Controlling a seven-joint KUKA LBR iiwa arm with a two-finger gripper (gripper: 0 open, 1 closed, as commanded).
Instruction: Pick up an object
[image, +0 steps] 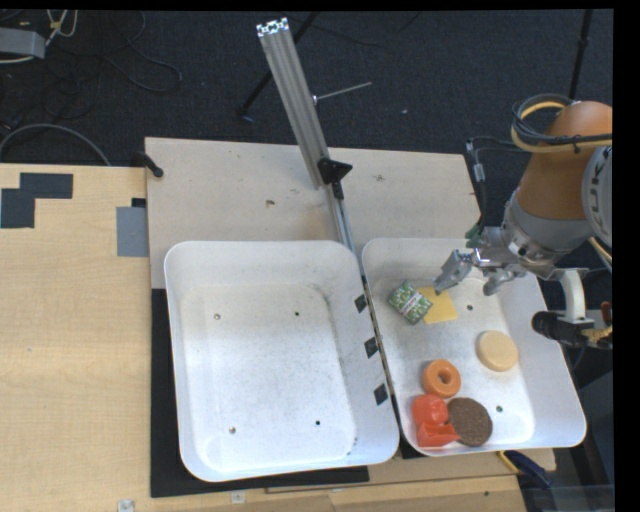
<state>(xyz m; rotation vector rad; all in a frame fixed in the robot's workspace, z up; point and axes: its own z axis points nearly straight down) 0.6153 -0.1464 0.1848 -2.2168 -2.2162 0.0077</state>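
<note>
From my station, nothing is picked yet. I see the gripper (472, 272) with its fingers spread and holding nothing, hovering over the upper part of the right bin (560, 425). Just left of it and lower lie the green packet (408, 301) and the yellow wedge (441, 309), touching each other. The descent, close and lift all remain.

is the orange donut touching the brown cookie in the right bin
Apart. The camera view shows a thin strip of white bin floor between the orange donut and the brown cookie; the cookie instead overlaps the red block beside it.
</note>
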